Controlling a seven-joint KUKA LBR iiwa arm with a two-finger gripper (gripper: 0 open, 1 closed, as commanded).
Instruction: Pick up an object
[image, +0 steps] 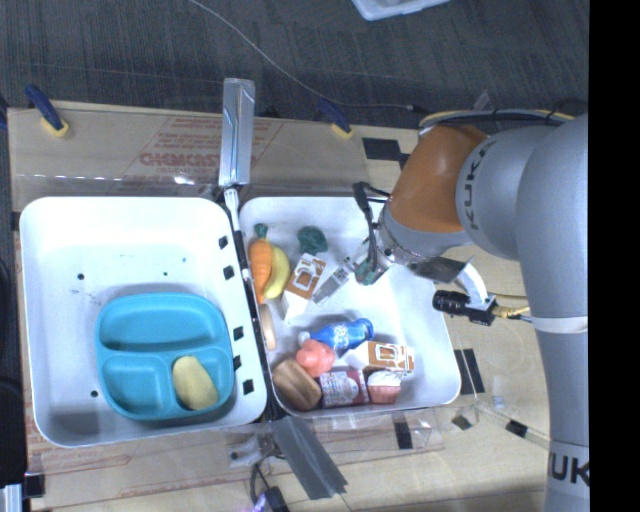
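My gripper (362, 270) hangs low in the right bin (430, 345), near its upper middle, under the orange-banded wrist (435, 190). Just left of it lie a small printed carton (305, 277) and a grey strip (333, 284). A green broccoli-like toy (312, 240) sits up-left of the gripper. A carrot (260, 262) and a banana (279, 272) rest against the bin's left wall. Lower down lie a blue bottle (341, 333), a pink toy (315, 356), a brown bread piece (295, 384), a small can (341, 388) and an orange-and-white box (388, 355).
The left bin (120, 235) holds a blue divided tray (160, 350) with a yellow potato-shaped toy (195, 383) in its lower right section. A metal divider (236, 130) stands between the bins at the back. The grey arm (545, 250) covers the right bin's right side.
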